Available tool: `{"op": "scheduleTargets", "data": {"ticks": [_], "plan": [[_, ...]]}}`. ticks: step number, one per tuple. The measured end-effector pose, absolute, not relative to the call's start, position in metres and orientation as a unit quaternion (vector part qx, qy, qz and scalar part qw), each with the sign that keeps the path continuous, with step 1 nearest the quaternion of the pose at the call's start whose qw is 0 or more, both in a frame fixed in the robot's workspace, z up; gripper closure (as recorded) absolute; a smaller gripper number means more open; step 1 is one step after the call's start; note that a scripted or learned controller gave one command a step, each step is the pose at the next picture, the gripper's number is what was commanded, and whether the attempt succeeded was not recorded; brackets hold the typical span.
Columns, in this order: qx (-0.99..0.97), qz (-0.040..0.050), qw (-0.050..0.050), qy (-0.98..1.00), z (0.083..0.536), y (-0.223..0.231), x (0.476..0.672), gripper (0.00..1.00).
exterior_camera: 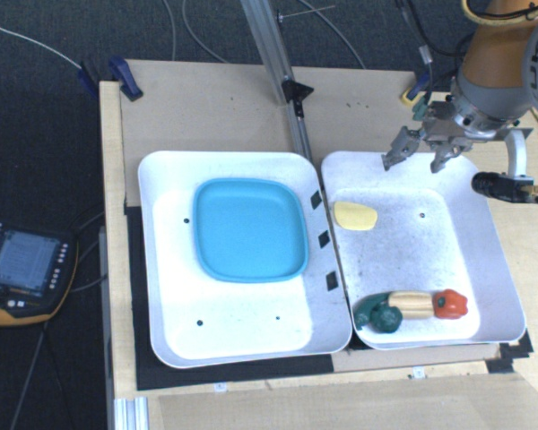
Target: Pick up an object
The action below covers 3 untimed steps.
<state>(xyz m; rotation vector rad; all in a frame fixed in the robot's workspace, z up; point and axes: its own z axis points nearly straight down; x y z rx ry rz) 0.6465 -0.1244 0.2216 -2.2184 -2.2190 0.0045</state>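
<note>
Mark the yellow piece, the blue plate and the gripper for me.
yellow piece (355, 216), camera view, middle of its top face
blue plate (251, 229), camera view, centre of its flat bottom
gripper (417, 158), camera view, midway between fingertips

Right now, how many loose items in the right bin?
4: yellow piece near its left wall; green piece, tan piece and red piece in a row along the near edge.

arm (502, 52): grey rounded body, wide orange band above the wrist, yellow cable looped at the top. wrist is a silver-grey metal block with dark fittings. gripper (420, 155): two thin dark-grey fingers (396, 153). black cylinder part with a white bracket sticks off the side (507, 179).
</note>
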Motion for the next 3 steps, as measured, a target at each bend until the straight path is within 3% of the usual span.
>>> {"op": "scheduleTargets", "data": {"ticks": [2,3], "plan": [[-0.707,0.0012,0.002,-0.707,0.117,-0.123,0.645,0.0],[-0.707,-0.0007,-0.001,-0.707,0.131,-0.123,0.647,1.0]]}}
